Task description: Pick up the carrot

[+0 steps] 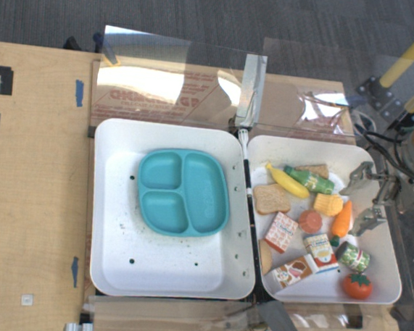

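Observation:
The carrot (342, 219) is small and orange with a green end. It lies in the right bin (384, 287) toward its right side, just below a yellow corn cob (327, 204). My gripper (366, 197) hangs over the bin's right part, just right of the carrot. It is open: one finger (361, 172) points up-left and the other finger (370, 221) sits close beside the carrot. Nothing is between them.
Around the carrot the right bin holds a banana (287, 180), green bottle (310, 180), bread slice (271, 199), red round piece (311, 221), several small cartons (281, 231), a green can (355, 257) and a tomato (356, 285). The left bin (108, 210) holds a teal divided plate (182, 192).

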Controlling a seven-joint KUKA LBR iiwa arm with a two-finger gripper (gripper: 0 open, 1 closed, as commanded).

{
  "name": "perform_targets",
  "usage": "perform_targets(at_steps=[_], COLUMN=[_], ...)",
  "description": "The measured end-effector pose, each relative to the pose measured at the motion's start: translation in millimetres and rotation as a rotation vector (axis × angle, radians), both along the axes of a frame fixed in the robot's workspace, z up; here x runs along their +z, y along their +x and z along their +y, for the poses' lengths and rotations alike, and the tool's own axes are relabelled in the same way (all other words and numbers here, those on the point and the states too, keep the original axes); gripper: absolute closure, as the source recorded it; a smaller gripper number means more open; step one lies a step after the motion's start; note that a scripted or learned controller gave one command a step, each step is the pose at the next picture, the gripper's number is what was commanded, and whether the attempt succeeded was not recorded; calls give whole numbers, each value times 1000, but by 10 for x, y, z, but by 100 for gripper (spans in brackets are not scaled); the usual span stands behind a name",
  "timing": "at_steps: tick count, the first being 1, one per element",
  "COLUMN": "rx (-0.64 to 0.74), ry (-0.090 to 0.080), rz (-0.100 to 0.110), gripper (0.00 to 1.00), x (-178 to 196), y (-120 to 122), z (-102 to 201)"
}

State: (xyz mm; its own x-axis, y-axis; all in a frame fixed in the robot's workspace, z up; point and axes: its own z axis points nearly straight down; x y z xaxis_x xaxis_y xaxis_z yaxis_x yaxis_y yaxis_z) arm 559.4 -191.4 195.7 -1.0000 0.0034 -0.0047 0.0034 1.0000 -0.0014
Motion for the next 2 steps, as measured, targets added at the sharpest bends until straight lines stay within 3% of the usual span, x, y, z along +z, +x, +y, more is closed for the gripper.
perform_targets(at_steps=[1,2], rx=[75,89], ry=[-5,-7], rz=[-17,-24], gripper=[0,0], x=[-916,-977], y=[253,-257], z=[23,-91])
